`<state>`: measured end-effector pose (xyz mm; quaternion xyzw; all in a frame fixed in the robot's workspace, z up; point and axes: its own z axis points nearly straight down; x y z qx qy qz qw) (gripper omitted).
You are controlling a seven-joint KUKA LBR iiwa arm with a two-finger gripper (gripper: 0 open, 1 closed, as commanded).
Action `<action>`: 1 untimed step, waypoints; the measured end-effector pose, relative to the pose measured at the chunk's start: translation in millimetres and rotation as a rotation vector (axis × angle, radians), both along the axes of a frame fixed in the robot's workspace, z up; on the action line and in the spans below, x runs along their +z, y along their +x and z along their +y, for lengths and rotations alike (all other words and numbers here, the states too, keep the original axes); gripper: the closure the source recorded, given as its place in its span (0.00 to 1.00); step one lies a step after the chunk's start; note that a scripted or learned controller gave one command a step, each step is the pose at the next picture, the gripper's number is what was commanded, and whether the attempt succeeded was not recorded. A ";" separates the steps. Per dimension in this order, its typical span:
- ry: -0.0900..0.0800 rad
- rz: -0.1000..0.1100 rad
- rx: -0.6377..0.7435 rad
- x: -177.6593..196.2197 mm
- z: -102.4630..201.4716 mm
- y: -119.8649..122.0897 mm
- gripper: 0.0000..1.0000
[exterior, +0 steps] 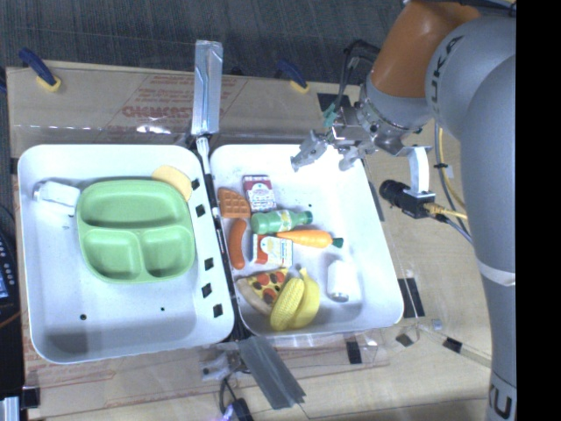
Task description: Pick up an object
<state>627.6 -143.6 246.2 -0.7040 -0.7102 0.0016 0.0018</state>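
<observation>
- Up at 1 o'clock over the right shallow white bin [372, 261], the grey two-finger gripper [331, 152] hangs with its jaws spread apart, nothing between them.
- Below it, around 6 o'clock from the jaws, sit a green plastic bottle [279, 221], orange toy carrot [307, 238] and yellow toy bananas [296, 301].
- Left white bin [53, 314] has a green divided tray [136, 229].

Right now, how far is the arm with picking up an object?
Done: nothing looks picked yet. The toys, such as the carrot, bottle and bananas, all lie in the right bin. In hand: the gripper hangs open above the bin's far end, with nothing between its fingers. Left: descend, grasp one toy, lift.
</observation>
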 end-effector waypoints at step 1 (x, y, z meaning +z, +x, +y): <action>-0.001 0.001 0.013 -62.1 -40.8 -57.2 0.00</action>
